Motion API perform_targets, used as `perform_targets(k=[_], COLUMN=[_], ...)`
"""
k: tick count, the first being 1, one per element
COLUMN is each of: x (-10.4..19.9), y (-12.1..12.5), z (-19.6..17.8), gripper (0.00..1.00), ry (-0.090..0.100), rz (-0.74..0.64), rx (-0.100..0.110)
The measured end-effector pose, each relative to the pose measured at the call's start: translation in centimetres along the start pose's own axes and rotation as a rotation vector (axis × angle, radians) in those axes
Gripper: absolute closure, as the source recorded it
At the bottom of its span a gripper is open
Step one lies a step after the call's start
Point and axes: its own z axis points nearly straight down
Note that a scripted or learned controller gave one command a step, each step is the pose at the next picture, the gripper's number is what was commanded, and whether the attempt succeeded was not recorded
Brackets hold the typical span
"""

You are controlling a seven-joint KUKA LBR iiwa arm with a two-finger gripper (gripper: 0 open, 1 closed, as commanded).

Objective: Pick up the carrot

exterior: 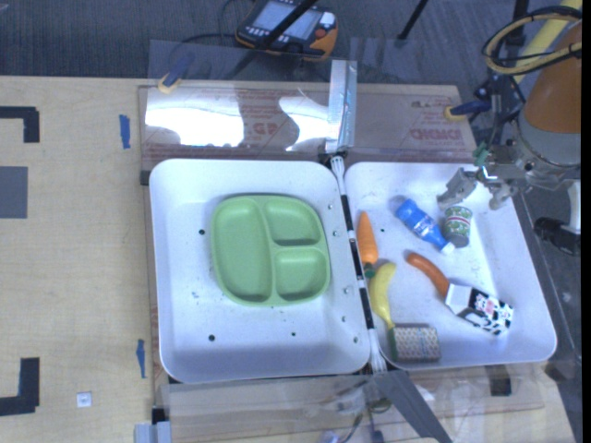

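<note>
The pale wooden counter [74,247] carries two shallow white bins side by side: left bin [175,275], right bin [522,275].

A single fixed camera looked down at a slant on my bench [65,247], set high enough to frame both white bins whole. The left bin [175,275] filled the centre; the right bin [526,293] sat toward 3 o'clock. The lens faced toward 12 o'clock, where dark floor [92,17] lay beyond the bench. My arm [554,109] entered from about 2 o'clock.
</note>
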Motion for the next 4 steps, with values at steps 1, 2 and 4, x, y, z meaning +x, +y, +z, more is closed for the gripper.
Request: perform_targets(k=[1,2,4], x=[-4.7,5.5,8.5], y=[-2.0,-8.6,-8.2], z=[0.0,11.2,1.7], gripper=[0.0,0.0,1.0], ry=[0.0,0.0,0.0], rz=[0.054,-0.029,0.05], rx=[0.001,0.0,0.0])
